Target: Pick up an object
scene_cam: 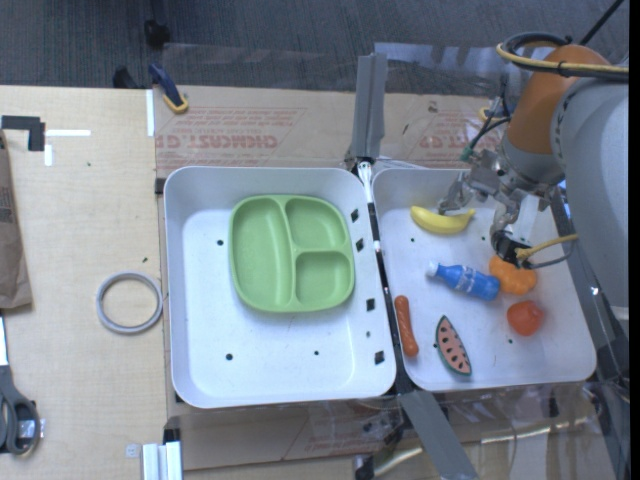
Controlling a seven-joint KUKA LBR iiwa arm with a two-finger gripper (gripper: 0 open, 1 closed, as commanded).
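Observation:
My gripper [478,200] hangs low over the back of the right bin [570,368], right beside the yellow banana [440,220] and just to its right. Nothing can be seen held in it. In front of it lie a blue bottle [465,280] on its side and an orange fruit [517,278]. A red tomato [525,316], a watermelon slice [453,346] and a red sausage [406,325] lie nearer the bin's front.
The left bin [200,368] holds a green divided plate [292,252]. A divider wall [378,268] separates the two bins. On the bench to the left lie a grey ring [130,301] and scissors [18,418].

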